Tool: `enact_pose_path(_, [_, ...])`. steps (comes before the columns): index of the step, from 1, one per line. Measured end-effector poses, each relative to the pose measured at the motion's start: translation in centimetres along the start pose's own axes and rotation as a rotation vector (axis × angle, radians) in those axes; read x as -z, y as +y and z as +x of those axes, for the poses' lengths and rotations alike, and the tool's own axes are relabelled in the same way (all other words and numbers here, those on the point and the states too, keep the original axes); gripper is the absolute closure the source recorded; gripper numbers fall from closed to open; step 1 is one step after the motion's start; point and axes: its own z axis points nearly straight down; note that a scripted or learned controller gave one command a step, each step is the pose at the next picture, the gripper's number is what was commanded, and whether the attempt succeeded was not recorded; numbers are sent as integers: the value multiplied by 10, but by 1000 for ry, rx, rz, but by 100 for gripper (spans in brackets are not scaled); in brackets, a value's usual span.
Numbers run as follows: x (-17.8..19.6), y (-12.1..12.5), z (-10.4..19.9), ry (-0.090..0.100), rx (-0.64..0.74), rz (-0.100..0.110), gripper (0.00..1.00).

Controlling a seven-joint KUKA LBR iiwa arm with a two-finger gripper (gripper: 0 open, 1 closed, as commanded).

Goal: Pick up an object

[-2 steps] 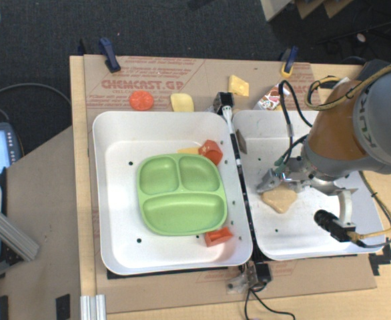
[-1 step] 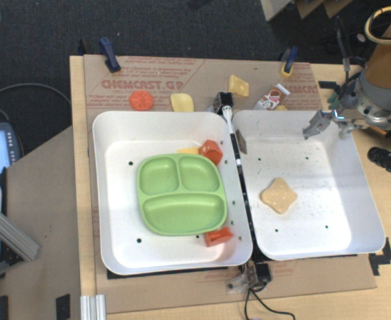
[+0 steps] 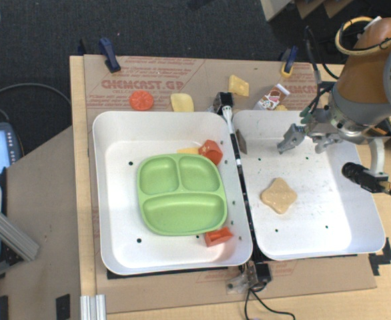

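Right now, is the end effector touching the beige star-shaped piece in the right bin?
Apart. The camera view shows the end effector near the far side of the right bin, with bare white floor between it and the beige star-shaped piece.

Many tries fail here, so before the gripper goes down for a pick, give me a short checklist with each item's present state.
1. Target in the arm's bin: ok. A tan cookie-shaped piece lies in the right bin.
2. Space around the target: ok. Nothing touches it.
3. Gripper over the target: not ok. It hangs near the bin's far side, apart from the piece.
4. Gripper free of load: ok. Nothing sits between its fingers.
5. Fingers open enough: cannot tell.
6. Green divided plate clear of the path: ok. It lies in the left bin.
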Motion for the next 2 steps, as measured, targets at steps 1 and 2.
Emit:
enact_pose_path(1, [-101,-44,18,-1,-6,6,0])
enact_pose_path(2, [-96,-112,-46,-2,-13,4,0])
